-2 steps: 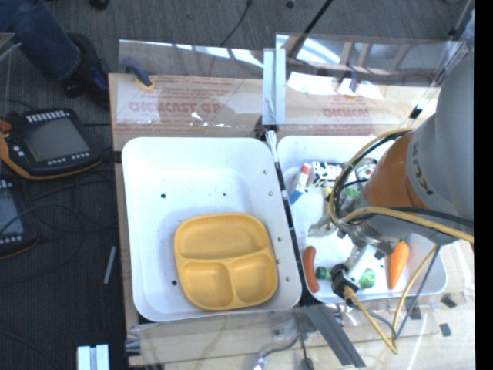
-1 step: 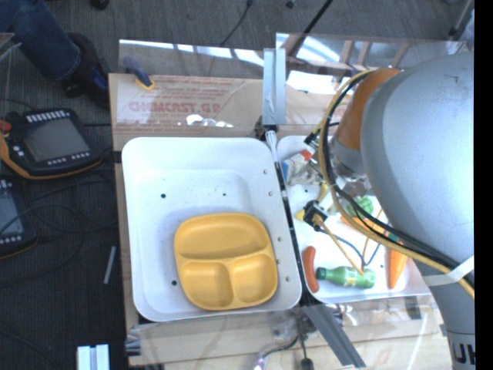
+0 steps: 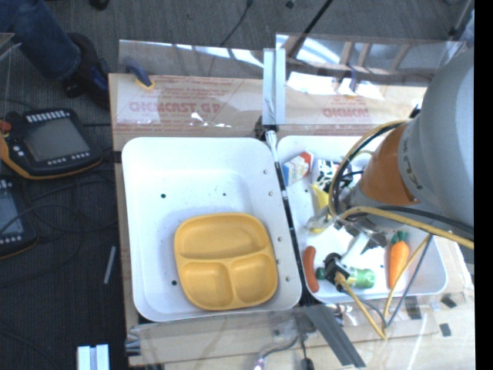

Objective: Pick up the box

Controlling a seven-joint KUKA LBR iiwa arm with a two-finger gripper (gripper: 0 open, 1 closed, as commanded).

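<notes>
Now | one box (image 3: pixel 296 167) | one carrot (image 3: pixel 397 257) | one yellow tray (image 3: pixel 226 259)

plate (image 3: pixel 226 259): yellow | bins (image 3: pixel 154 176): white | carrot (image 3: pixel 397 259): orange, green top | box (image 3: pixel 297 166): white, red and blue | arm (image 3: pixel 454 145): grey, orange band | sausage (image 3: pixel 310 267): red

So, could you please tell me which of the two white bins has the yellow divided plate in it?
The left bin, away from the arm, holds the yellow divided plate. The right bin holds small items like the carrot.
</notes>
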